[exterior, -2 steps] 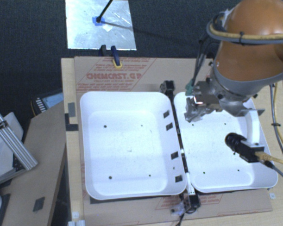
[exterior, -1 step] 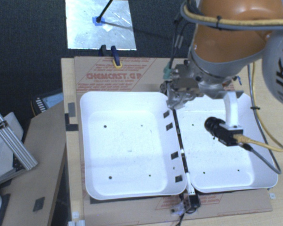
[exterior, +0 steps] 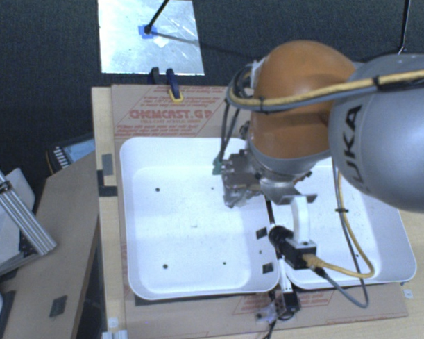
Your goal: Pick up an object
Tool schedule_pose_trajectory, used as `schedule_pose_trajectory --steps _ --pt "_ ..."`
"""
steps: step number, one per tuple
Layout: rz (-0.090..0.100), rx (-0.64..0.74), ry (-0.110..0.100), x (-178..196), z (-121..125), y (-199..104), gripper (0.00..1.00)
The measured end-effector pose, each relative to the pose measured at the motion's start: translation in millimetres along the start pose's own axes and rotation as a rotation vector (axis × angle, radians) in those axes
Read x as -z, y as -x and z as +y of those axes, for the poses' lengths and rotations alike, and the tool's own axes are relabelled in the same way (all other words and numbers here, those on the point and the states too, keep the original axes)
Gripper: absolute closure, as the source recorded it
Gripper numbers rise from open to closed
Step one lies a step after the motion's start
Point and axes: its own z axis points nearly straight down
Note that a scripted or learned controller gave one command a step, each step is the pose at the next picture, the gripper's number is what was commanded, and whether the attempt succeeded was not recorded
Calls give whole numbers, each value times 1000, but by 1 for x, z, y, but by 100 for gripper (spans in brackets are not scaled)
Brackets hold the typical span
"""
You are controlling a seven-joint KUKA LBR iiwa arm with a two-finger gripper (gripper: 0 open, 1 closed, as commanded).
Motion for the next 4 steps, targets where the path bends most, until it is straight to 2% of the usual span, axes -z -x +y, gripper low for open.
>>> schedule_pose_trajectory --steps 1,2,3,4 --pt "0 -14 11 9 -3 78 100" --pt "5 2 16 67 -3 26 100" --pt "1 -11 12 67 -3 99 100" --pt "6 3 21 166 -4 41 100"
